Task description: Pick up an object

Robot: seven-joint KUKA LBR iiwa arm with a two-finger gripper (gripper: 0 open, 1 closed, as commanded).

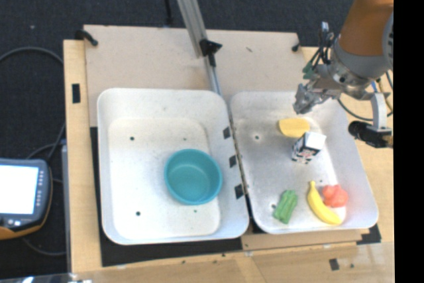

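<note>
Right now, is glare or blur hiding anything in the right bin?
Camera view: soft overall, even light, no hard glare; the right bin looks slightly washed out. The tool is blurry, its outline indistinct. The yellow block and banana stay readable.

Both bins are white with fine dark speckles, the left bin (119, 142) holding a teal bowl (193, 175). In the right bin (265, 156) lie a pale yellow block (293, 126), a white box with dark print (309, 146), a green toy (286, 206), a yellow banana (321, 205) and a red-orange piece (336, 195). The bench (139, 56) is tan.
</note>
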